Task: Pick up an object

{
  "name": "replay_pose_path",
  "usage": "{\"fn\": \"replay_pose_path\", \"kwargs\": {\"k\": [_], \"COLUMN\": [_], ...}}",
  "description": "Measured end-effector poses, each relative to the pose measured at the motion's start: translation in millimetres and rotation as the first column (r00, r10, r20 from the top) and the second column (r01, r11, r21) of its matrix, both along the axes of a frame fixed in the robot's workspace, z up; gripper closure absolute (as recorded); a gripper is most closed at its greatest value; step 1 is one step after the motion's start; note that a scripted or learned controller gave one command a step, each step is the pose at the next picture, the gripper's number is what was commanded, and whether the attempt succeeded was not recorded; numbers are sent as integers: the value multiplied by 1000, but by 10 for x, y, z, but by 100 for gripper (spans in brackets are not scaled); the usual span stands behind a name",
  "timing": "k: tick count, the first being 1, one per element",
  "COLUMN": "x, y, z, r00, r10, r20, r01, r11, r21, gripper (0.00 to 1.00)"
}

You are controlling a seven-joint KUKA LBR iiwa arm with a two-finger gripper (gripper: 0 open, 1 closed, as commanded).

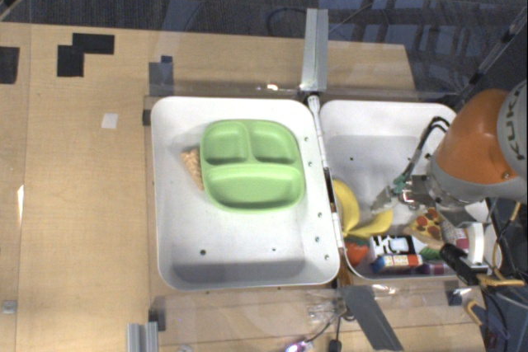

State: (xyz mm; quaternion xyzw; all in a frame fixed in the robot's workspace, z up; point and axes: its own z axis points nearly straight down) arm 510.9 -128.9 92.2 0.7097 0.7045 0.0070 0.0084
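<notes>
My gripper (398, 192) hangs low in the right bin (371, 136), below the grey arm with its orange band (474, 148). It is just above and right of a yellow banana (351, 208). Beneath it, along the bin's front wall, a red item (356, 251), a black-and-white box (394, 243), a lying bottle (404, 262) and a pizza-like toy (427, 222) are crowded together. The wrist hides whatever lies between the gripper's tips.
In the left bin (177, 260) lies a green divided plate (250, 163), with a tan item (192, 167) poking out under its left edge. A metal divider (323, 177) separates the bins. Cables run along the arm on the right.
</notes>
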Motion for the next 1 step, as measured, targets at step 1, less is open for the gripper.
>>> {"fn": "replay_pose_path", "kwargs": {"k": [1], "x": [39], "y": [31], "z": [124], "r00": [1000], "r10": [1], "r20": [8], "r01": [-1], "r11": [1000], "r21": [4], "gripper": [100]}}
